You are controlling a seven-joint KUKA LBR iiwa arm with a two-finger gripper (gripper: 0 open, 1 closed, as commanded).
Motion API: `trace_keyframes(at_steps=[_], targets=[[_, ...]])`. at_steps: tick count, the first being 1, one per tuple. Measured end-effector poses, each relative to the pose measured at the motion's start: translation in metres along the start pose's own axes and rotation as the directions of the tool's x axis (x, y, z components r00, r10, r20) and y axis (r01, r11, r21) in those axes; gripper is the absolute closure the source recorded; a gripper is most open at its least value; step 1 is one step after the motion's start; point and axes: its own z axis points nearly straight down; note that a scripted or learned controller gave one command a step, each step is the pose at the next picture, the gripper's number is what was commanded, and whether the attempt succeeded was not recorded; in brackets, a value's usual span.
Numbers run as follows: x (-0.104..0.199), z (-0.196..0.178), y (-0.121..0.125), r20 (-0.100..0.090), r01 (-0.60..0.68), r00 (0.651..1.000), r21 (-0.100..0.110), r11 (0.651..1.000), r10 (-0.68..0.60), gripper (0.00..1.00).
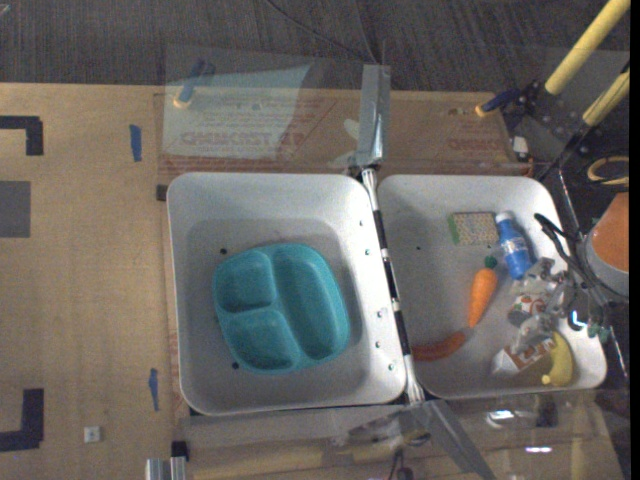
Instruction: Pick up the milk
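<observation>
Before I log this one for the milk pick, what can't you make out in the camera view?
- Gripper: dark linkage over the right bin's crowded corner; finger state unreadable.
- Milk carton: partly covered by the gripper, small and blurred; contact cannot be judged.
- Banana: its upper end runs under the gripper.
- Arm: cut off by the right edge.
- Blue bottle: label too small to read.

1 fixed cam above bench, slanted downward, both bins in frame
</observation>
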Motion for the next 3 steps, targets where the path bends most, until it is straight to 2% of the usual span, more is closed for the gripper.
trace_keyframes(at_steps=[1,2,3], targets=[[-0.022,0.019,0.002,-0.013,0.059,0.998,0.007,0.998,-0.059,0.0],[0.016,0.013,0.009,-0.036,0.048,0.998,0.011,0.999,-0.047,0.0],[0.014,0.002,0.009,-0.028,0.044,0.999,0.01,0.999,-0.044,1.0]])
